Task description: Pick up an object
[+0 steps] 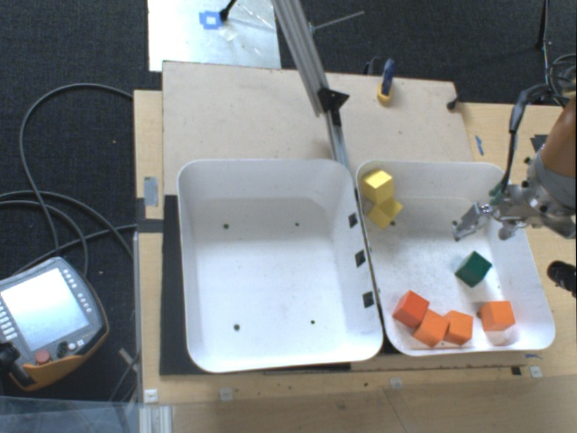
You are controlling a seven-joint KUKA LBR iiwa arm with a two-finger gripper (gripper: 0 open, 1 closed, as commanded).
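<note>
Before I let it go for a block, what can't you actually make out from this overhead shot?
- Gripper: small and blurred above the right bin; open or shut is unreadable.
- Arm: cut off by the frame's right edge.
- Yellow blocks: two touching at the bin's rear left corner; stacked or leaning, unclear.
- Orange blocks: three bunched together, edges merging; a fourth sits apart.
- Green block: gripper height above it unreadable from this angle.

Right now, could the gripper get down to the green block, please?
Probably yes. The gripper hangs just above and beside the green block, which sits alone in the right bin, apart from the orange blocks.
</note>
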